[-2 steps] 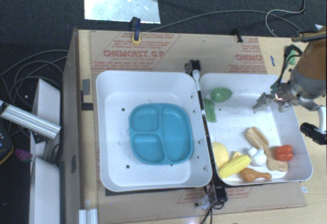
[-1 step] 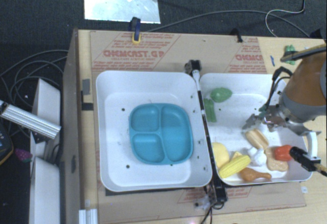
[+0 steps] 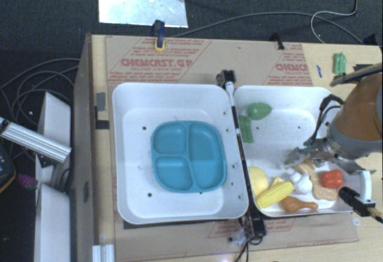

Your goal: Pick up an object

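1. I see two white bins side by side; the left bin (image 3: 128, 135) bears a blue divided plate (image 3: 189, 156) lying flat in its middle, with bare floor around it.
2. All the loose toy food lies in the right bin (image 3: 287, 105), so that is where any pick has to happen.
3. A green leafy piece (image 3: 258, 111) and a green stick-like piece (image 3: 245, 129) lie at the far left of that bin, well apart from the rest.
4. The others crowd the near right corner: a yellow lemon-like piece (image 3: 258, 181), a corn cob (image 3: 274, 193), a drumstick (image 3: 297, 203), a red tomato-like piece (image 3: 332, 179) and pale bits I cannot name.
5. The arm (image 3: 362, 117) reaches in from the right, and the gripper (image 3: 308, 156) is low over the far edge of that crowd, touching or just beside the pale pieces.
6. I cannot tell how the gripper is set; metal and food blur together there.
7. My judgement: the crowding makes a clean grasp of a single piece doubtful.
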Robot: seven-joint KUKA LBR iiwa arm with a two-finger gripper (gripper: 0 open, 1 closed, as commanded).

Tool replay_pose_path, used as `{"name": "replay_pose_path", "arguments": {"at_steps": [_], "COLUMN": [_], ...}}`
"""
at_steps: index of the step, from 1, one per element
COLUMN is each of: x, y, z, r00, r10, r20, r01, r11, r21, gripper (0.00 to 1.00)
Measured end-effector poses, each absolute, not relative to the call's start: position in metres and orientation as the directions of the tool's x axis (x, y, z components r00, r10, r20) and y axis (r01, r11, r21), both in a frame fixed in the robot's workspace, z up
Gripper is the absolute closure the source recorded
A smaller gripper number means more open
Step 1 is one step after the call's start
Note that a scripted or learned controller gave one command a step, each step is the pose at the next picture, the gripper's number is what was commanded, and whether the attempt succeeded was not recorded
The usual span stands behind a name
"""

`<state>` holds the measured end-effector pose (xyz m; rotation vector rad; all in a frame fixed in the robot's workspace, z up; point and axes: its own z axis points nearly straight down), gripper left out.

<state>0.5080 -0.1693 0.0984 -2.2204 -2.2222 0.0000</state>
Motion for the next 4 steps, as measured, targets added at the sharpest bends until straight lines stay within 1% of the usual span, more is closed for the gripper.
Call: {"name": "replay_pose_path", "arguments": {"at_steps": [1, 2, 3, 4], "x": [0.602, 0.556, 0.523, 0.506], "y": [-0.207, -0.197, -0.145, -0.167], "z": [0.160, 0.124, 0.136, 0.084], "r00": [-0.004, -0.002, -0.003, -0.001], "r10": [1.000, 1.000, 1.000, 1.000], "r20": [-0.003, 0.000, 0.001, -0.001], "r01": [1.000, 1.000, 1.000, 1.000], "r11": [0.004, 0.002, 0.003, 0.001], "r21": [0.006, 0.000, 0.001, 0.002], "gripper": [0.00, 0.00, 0.00, 0.00]}}
